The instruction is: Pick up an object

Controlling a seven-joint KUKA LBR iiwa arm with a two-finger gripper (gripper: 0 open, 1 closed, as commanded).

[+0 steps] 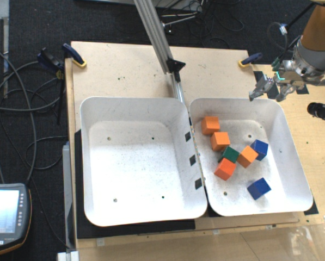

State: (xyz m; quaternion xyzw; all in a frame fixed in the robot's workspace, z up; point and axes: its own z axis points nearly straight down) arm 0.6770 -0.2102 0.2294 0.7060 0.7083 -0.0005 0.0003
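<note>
Plainly not yet at the grasp: gripper (pixel 269 93) poised above the far right corner of the right bin (pixel 293 145), just outside its rim, well apart from every block. Cannot tell from this slanted view whether open or closed; too small and cluttered at the tip to judge. Nothing seen held.

Seven small cubes to choose from, all in the right bin. Farthest back, an orange cube (pixel 210 125), with a second orange cube (pixel 220 141) just beside it toward the camera. Nearer the middle, a tight knot: green cube (pixel 229 155) touching or nearly touching a third orange cube (pixel 248 156), a blue cube (pixel 259 148) pressed against that one, and a fourth orange cube (pixel 225 169) just below the green. Alone toward the near side, a second blue cube (pixel 258 188), apart from the rest. Left bin (pixel 97 145) beside it, bare white with dark specks.

Probably light, rigid, flat-faced blocks, wood or foam by the look; unlikely to crush or deform. Smooth painted faces, so possibly prone to slipping or twisting if pinched across corners. Best taken on two opposite flat faces, squarely, low enough to catch the middle of the sides. Easiest candidate by judgement: the lone blue cube, with free room on all sides. Riskier in the knot, where neighbours crowd the sides and could get nudged.
</note>
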